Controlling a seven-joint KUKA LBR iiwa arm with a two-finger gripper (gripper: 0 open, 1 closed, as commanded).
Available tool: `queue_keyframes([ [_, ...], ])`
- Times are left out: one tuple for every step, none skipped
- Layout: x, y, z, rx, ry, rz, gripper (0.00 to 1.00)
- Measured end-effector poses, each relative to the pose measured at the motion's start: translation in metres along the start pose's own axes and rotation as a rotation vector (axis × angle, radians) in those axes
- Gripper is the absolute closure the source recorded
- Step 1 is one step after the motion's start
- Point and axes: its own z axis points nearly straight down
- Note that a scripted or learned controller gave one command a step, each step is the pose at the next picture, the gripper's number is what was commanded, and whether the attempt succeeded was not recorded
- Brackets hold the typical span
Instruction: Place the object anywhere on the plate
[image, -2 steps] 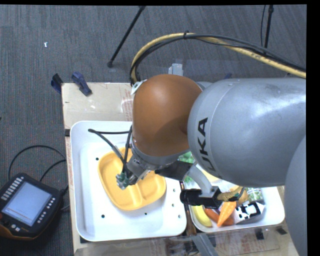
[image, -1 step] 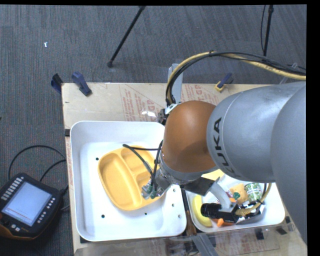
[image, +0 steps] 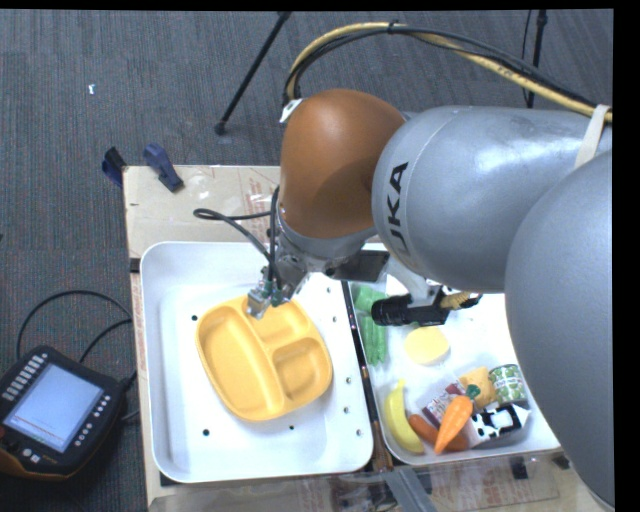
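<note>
A yellow divided plate (image: 262, 362) lies in the left white bin (image: 175, 300), tilted a little in the view. My gripper (image: 265, 295) hangs under the orange wrist band, right at the plate's far rim. Its tip looks small and dark, with a greenish speck at it. I cannot tell whether anything is held there. The big grey arm covers the far part of the right bin (image: 545, 425).
The right bin holds a green vegetable (image: 372, 328), a pale yellow round piece (image: 427, 346), a banana (image: 401, 421), a carrot (image: 454, 421), a small can (image: 508, 382) and a black-and-white item (image: 500, 421). A pendant (image: 55, 408) lies on the floor to the left.
</note>
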Motion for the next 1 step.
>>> queue_keyframes([
  [0.0002, 0.0000, 0.0002, 0.000, 0.000, 0.000, 0.00],
])
